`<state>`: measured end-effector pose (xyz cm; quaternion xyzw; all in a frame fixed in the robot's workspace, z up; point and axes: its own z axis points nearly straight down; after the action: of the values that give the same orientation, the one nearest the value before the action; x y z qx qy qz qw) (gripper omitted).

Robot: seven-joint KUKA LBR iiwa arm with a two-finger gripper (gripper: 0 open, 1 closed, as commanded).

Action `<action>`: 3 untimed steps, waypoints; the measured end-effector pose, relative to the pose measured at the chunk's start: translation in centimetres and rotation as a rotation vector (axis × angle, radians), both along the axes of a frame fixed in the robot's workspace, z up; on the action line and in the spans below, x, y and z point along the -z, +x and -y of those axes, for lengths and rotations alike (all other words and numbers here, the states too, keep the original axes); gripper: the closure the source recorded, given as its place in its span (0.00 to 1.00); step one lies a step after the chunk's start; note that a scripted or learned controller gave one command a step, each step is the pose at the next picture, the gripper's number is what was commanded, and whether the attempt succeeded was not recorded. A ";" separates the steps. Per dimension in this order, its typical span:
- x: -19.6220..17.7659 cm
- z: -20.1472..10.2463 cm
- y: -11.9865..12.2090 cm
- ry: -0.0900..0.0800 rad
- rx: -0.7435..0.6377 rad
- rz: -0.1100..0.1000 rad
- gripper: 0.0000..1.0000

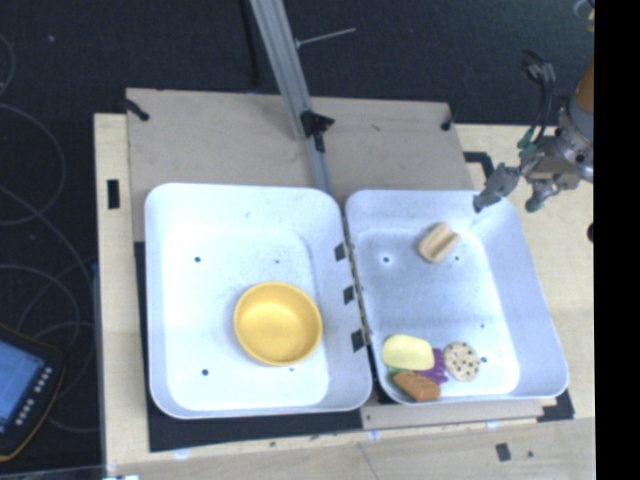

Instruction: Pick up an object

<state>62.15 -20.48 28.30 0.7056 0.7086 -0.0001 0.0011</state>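
Observation:
My gripper (512, 196) hangs above the far right corner of the right bin (515, 298), its two fingers spread apart and nothing between them. A tan bread-like piece (437, 242) lies in that bin's far half, left of and below the gripper. In the near corner of the same bin sit a yellow lemon-shaped piece (407, 351), an orange piece (416, 387), a purple piece (440, 370) and a speckled cookie (460, 361), packed close together. A yellow bowl (277, 322) stands upright in the left bin (185, 298).
A slanted grey metal rail (283, 58) runs from the top down to the seam between the bins. Black clips (347, 293) line that seam. A tablet screen (20, 383) lies off the bench at lower left.

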 end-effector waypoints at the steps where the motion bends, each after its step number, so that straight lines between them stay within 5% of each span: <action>1: 0.0 0.0 0.0 -0.001 0.000 -0.001 0.00; 3: 10.5 -0.2 -0.2 0.000 0.005 -0.007 0.00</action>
<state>61.91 -20.29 17.85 0.7075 0.7067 -0.0023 -0.0014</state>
